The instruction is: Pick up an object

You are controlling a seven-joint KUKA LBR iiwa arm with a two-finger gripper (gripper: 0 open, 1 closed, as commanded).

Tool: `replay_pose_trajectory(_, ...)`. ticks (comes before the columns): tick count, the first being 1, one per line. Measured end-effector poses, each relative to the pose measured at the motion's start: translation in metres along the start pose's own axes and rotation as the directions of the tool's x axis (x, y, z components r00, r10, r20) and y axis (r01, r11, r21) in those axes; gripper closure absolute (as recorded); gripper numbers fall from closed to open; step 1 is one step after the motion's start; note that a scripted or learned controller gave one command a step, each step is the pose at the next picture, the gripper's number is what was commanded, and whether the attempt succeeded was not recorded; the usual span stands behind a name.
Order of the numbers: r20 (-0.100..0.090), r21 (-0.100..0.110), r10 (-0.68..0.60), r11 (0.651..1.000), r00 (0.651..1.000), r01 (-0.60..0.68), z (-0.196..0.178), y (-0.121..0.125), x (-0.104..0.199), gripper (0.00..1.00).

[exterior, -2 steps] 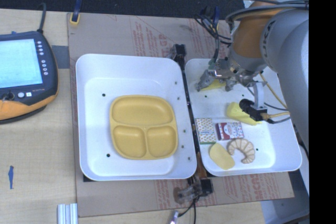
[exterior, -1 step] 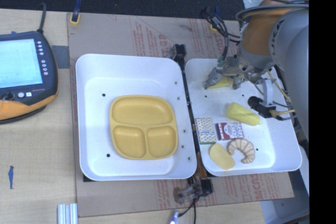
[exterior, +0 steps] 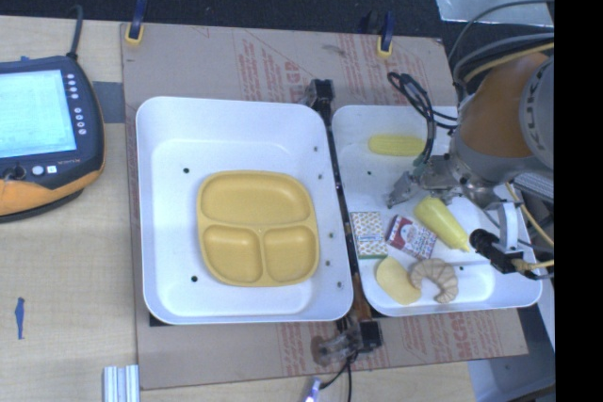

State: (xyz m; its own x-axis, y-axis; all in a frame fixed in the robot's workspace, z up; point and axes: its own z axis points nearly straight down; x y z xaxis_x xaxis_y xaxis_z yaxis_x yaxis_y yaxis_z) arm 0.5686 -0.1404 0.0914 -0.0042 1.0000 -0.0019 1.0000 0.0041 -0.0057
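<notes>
Arm: the grey KUKA arm with its orange band (exterior: 495,113) reaches in from 3 o'clock over the right shallow white plastic bin (exterior: 499,297).
Gripper: the two-finger gripper (exterior: 407,193) hangs low near the bin's centre, its dark fingers spread apart with nothing visible between them.
Nearest object: a yellow oblong plastic piece (exterior: 443,221) lies just beside the gripper at its 4 o'clock, long axis running from 10 o'clock to 4 o'clock.
Other objects: a second yellow oblong piece (exterior: 396,145) lies at the gripper's 12 o'clock, long axis running 9 to 3 o'clock; a small red-and-white packet (exterior: 411,236), a pale patterned square packet (exterior: 367,232), a round yellow disc (exterior: 396,280) and a tan croissant-shaped toy (exterior: 435,278) crowd the bin toward 6 o'clock.
Obstructions: black cables (exterior: 415,99) loop over the bin's rim at 12 o'clock.
Left bin: the left white bin (exterior: 160,202) holds a yellow three-compartment plastic tray (exterior: 256,226).
Surroundings: a handheld control pendant with a lit screen (exterior: 42,132) rests on the bench at 9 o'clock.
</notes>
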Motion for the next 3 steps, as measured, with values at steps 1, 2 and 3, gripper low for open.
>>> replay_pose_trajectory(1,-0.001,-0.001,-0.001,1.000,1.000,0.001,-0.006,-0.033,-0.009,0.00)
replay_pose_trajectory(2,-0.002,-0.001,-0.001,1.000,1.000,0.001,-0.001,0.077,-0.022,0.00)
replay_pose_trajectory(3,0.000,-0.001,0.001,1.000,1.000,-0.001,0.000,0.027,-0.053,0.00)
